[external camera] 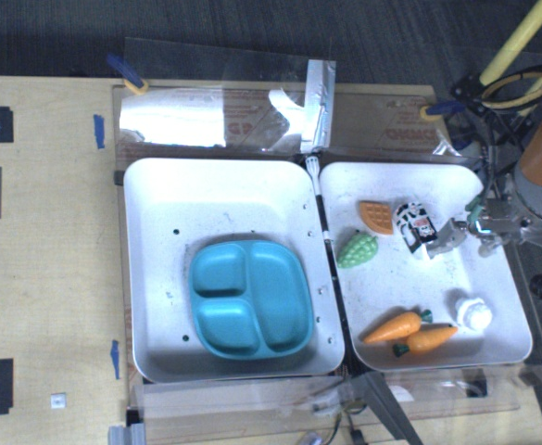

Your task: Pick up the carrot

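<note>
Two orange carrots lie side by side near the front of the right bin (502, 276): one carrot (393, 326) to the left, and a second carrot (431, 338) just right of it and slightly nearer the front wall. Both have small green tops and rest on the bin floor. My gripper (450, 235) reaches in from the right over the middle of that bin. It is well behind the carrots and apart from them, close to a black-and-white toy (416, 225).
The right bin also holds an orange waffle piece (375, 216), a green knobbly toy (357, 249) and a small white bottle (474, 314) right of the carrots. A blue divided plate (250, 297) lies in the left bin (150, 248). Cables hang at the back right.
</note>
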